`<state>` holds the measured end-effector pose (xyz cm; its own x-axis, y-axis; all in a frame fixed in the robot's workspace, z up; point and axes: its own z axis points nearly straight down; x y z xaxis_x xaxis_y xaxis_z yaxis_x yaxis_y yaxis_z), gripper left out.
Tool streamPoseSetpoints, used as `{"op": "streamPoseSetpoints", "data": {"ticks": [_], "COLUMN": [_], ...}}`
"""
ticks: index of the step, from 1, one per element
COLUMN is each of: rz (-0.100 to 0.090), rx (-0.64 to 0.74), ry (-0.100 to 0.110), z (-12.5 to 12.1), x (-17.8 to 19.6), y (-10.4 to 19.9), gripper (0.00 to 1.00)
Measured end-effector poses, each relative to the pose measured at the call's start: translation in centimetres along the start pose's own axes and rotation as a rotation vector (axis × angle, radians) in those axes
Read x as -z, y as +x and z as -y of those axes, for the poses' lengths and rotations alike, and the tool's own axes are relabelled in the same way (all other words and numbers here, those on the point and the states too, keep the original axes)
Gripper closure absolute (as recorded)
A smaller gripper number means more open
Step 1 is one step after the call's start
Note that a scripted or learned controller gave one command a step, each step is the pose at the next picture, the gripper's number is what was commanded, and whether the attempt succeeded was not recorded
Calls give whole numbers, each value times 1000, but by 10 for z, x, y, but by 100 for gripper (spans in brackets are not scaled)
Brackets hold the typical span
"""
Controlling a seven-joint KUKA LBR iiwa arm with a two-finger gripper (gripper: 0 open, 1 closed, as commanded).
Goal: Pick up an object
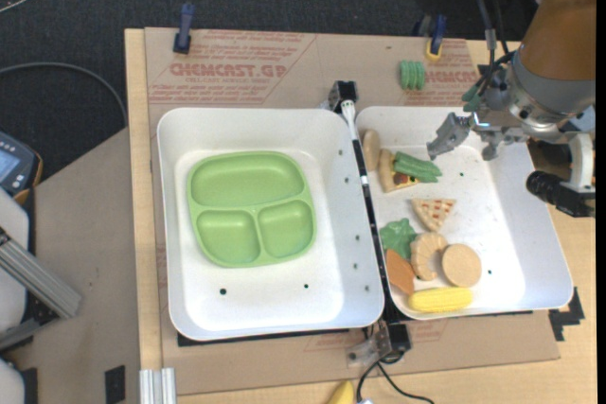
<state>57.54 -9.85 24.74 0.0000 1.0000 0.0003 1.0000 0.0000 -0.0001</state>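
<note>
Hovering over a crowded bin, your hand [466, 130] could easily nudge instead of grip.

You have the grey arm [559, 61] reaching in over the right bin [530, 232], hand above its far end, fingers spread and pinching nothing. The toy food lies packed along that bin's left side: green bean piece [417, 167] nearest, waffle wedge [435, 212] below it, corn [439, 300] at the near edge. Closing on touching pieces risks a slip.
</note>
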Motion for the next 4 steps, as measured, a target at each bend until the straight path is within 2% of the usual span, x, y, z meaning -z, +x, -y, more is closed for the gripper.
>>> {"op": "streamPoseSetpoints", "data": {"ticks": [1,2,3,4], "rz": [-4,-4,-3,-4], "rx": [6,9,1,0], "ry": [5,10,0,-5], "z": [25,75,-17,-18], "x": [-25,-66,-132,-121], "y": [70,153,182,183], "gripper": [0,0,0,100]}}
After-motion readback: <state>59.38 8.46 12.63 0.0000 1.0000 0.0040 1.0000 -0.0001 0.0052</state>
